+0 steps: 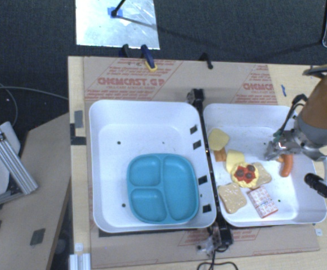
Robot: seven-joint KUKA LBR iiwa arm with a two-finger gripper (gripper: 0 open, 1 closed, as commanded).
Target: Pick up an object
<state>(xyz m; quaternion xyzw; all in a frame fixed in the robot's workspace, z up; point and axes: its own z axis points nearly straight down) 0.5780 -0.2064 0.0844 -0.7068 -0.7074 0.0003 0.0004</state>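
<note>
Where the arm (321, 114) reaches in from the right, I see its pincer (277, 149) low over the right bin (247, 112), right beside an orange sausage-shaped toy (287, 165) near that bin's right wall. I cannot tell from this angle whether it is spread or closed, nor whether it touches the sausage. The other toy foods lie to the left of the sausage: a yellow chip (218, 137) near the divider, a small orange piece (220, 154) just below it, a pizza slice (249, 174) with red toppings, a slice of toast (232, 198) and a red-and-white packet (263, 201). In the left bin (146, 117) I see a blue divided plate (163, 188). Both bins sit on the surface (129, 77).
</note>
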